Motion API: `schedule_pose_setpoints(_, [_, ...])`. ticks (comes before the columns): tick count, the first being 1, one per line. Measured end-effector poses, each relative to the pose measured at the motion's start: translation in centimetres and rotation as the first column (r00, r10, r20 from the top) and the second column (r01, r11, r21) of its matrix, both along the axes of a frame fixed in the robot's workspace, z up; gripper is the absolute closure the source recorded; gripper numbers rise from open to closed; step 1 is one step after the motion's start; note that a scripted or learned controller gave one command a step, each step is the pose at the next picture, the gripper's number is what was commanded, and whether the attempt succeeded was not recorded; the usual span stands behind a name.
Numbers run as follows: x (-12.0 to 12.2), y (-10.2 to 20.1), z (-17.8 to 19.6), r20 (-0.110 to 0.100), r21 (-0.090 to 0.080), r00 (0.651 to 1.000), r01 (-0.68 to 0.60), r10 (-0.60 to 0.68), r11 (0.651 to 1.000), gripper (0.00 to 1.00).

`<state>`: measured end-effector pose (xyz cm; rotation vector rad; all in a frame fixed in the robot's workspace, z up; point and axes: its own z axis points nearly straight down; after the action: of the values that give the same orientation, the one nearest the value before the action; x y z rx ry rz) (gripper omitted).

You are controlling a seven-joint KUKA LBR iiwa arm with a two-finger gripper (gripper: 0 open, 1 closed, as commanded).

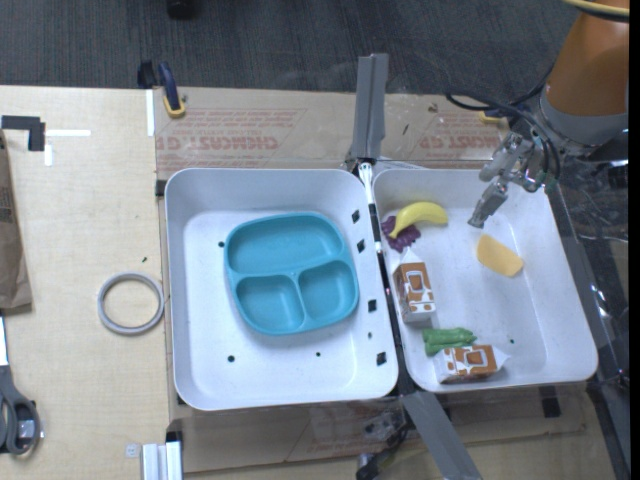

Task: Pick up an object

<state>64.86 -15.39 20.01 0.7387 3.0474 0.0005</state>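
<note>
Two white bins sit side by side under the fixed camera, and the arm point(590, 63) reaches over the far right corner of the right bin point(560, 298).

Camera view. The pincer point(490, 208) hangs low over that bin's far end, tilted down and to the left. Its fingers read as one narrow dark tip; whether they are apart or together I cannot tell. Nothing is visible between them.

Nearest item: one yellow lump point(499, 256), lying just below and slightly right of the pincer tip, close but apart from it. Its long axis runs from upper left to lower right. This looks the likeliest target, and a short drop toward the near side should reach it.

One banana point(420, 215) lies to the left of the pincer at about the same height, curved, long axis roughly left to right, with one purple piece point(388, 226) at its left end.

Further toward the near side: two small orange-and-white cartons point(415, 290) point(470, 362) and one green item point(447, 339) touching the nearer carton.

Well to the left, the left bin point(190, 298) holds one blue tray point(291, 273) with three compartments.
</note>
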Motion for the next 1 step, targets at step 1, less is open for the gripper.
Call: schedule_pose_setpoints(1, [-0.11, 1.35, 3.19, -0.001, 0.000, 1.000, 0.031, -0.031, 1.000, 0.00])
